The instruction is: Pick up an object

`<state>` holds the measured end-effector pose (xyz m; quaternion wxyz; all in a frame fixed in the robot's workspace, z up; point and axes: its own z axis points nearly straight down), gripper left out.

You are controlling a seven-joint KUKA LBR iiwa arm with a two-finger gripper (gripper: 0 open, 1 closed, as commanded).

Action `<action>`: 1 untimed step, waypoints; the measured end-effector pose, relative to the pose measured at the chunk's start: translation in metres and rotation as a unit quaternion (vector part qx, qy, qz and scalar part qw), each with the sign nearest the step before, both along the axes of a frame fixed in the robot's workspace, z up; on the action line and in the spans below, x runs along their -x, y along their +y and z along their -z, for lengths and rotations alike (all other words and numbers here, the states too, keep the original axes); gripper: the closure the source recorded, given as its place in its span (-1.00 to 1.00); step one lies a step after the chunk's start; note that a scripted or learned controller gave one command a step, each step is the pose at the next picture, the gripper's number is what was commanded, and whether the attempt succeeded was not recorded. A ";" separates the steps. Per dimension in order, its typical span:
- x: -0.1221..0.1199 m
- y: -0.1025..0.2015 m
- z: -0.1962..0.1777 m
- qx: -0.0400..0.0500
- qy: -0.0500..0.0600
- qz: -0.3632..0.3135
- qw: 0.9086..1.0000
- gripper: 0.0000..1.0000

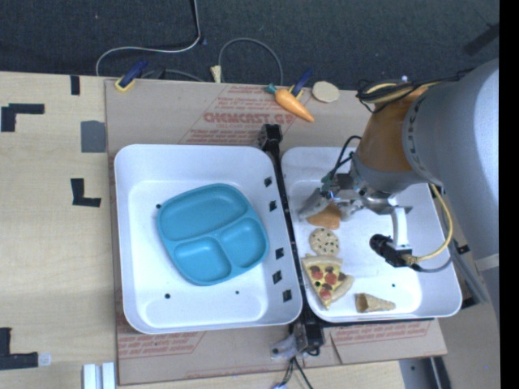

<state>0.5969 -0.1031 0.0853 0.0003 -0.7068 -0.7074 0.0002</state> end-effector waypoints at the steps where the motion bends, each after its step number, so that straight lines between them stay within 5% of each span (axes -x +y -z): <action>1: 0.000 -0.001 -0.012 0.001 -0.002 0.000 1.000 1.00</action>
